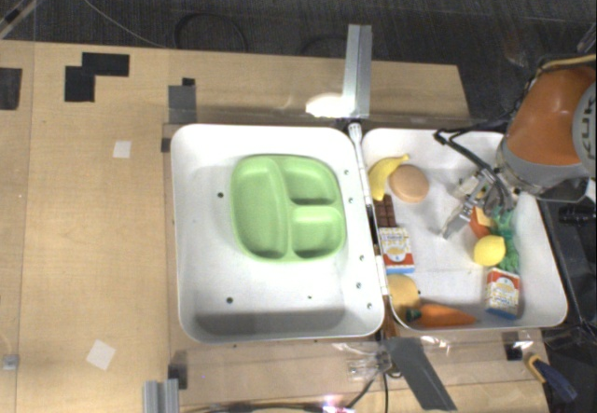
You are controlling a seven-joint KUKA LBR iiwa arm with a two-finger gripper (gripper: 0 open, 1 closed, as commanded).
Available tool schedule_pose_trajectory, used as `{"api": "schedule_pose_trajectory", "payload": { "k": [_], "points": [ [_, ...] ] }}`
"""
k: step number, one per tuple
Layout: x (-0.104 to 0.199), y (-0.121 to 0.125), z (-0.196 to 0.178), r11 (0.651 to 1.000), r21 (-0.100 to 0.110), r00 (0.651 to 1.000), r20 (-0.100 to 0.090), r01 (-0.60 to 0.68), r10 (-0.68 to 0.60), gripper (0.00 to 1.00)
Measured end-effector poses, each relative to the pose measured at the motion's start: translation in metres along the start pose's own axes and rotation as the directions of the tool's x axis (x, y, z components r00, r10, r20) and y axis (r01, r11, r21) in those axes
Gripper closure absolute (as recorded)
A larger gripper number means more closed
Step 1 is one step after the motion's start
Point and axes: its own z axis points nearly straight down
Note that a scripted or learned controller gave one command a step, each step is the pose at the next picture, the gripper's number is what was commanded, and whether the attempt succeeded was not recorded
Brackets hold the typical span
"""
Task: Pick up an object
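White bins side by side on wooden bench. Left bin (pixel 201 215): green divided tray (pixel 284 206), centred. Right bin (pixel 434 267): banana (pixel 381 173) and brown bun (pixel 409 184) at top left, small carton (pixel 396 248) below them, yellow fruit (pixel 403 290) and carrot (pixel 446 315) along near edge, lemon (pixel 490 251) and second carton (pixel 502 293) at right. Gripper (pixel 459 215) reaches in from right, low over bin floor between bun and lemon. Fingers spread apart, nothing between them. Orange item just beside gripper, partly hidden.
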Motion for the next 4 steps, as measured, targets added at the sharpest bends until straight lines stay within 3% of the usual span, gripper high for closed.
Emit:
{"api": "schedule_pose_trajectory", "payload": {
  "k": [1, 2, 3, 4],
  "points": [
    [-0.004, 0.003, -0.016, 1.000, -0.004, 1.000, 0.016, 0.007, -0.007, 1.00],
    [0.022, 0.006, -0.092, 0.961, 0.001, 0.961, -0.001, -0.275, 0.275, 1.00],
    [0.066, 0.055, -0.104, 0.908, 0.003, 0.908, -0.005, -0.419, 0.419, 1.00],
    [0.016, 0.025, -0.112, 0.996, 0.001, 0.996, -0.001, -0.084, 0.084, 1.00]
  ]
}}
